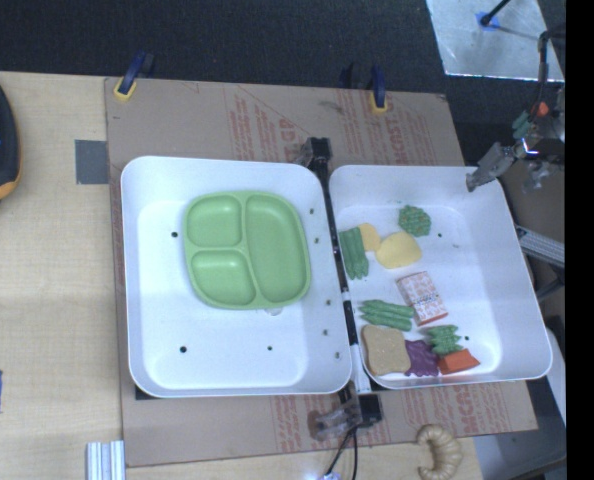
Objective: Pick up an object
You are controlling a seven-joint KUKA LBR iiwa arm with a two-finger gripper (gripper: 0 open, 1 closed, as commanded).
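The gripper (pixel 485 171) sits at the right bin's (pixel 497 268) far corner; its state is too blurred to tell. Toy foods, perhaps including broccoli (pixel 414 219), lie in that bin; a green plate (pixel 247 249) fills the left bin (pixel 157 358).

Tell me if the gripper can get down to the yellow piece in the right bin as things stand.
Probably yes. The gripper sits at the right bin's far corner, and the yellow piece lies uncovered, top exposed, nothing stacked on it.

You see faint red printed letters on the brown cardboard sheet (pixel 277 118) under the bins, but you cannot read them. The small card (pixel 421 298) in the right bin has red print, also too small to read.
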